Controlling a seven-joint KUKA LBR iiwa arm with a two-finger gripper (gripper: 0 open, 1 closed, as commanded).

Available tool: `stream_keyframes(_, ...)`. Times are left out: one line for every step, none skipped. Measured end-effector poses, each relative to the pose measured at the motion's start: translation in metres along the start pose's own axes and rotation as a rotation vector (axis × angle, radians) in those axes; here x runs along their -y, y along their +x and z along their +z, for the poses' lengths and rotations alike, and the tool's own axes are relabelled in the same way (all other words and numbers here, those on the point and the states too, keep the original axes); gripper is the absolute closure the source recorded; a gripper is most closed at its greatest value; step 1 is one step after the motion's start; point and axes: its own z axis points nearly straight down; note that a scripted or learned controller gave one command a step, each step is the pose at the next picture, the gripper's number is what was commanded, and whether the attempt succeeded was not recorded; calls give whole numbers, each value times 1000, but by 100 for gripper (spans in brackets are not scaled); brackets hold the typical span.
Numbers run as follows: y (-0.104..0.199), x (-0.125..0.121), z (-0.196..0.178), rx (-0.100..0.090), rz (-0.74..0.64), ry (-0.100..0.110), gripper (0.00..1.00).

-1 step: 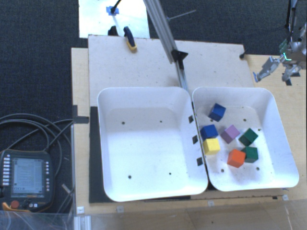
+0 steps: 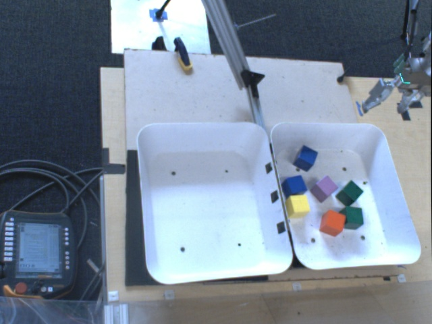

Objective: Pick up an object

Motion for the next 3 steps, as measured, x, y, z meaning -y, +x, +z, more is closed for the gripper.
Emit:
stream_keyframes(-7, -3, 58, -1, 4, 4, 0)
stream_keyframes(-9, 6, 115, -2, 4, 5, 0)
stream_keyframes(-8, -2, 174, -2, 0, 5, 0)
